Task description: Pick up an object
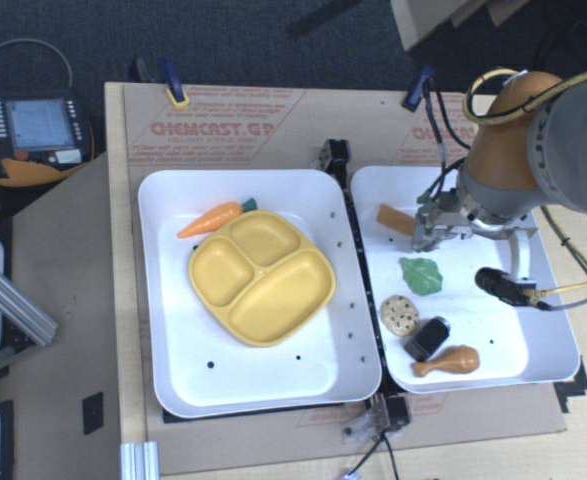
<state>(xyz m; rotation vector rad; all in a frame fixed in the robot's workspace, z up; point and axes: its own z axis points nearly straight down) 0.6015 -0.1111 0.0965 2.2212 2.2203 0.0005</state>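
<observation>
At the far left, off the bench, a grey handheld control pendant with a lit screen (pixel 35 128) rests beside a coiled black cable. The left shallow white bin (pixel 163 268) holds a yellow plastic divided plate with three compartments (pixel 262 277), and an orange toy carrot with a green top (pixel 211 218) lies touching the plate's upper left rim. In the right shallow white bin (pixel 548 348), a flat brown rectangular piece (pixel 395 218) lies near the top left, a crumpled green leaf-shaped toy (pixel 421 274) near the middle, and below it a round speckled cookie (pixel 399 314), a small black block (pixel 428 337) and a tan toy drumstick (pixel 449 362) near the front wall. The two-finger gripper (pixel 431 230) hangs low between the brown piece and the green toy; whether its jaws are open or closed cannot be told, and nothing is visibly held between them.
</observation>
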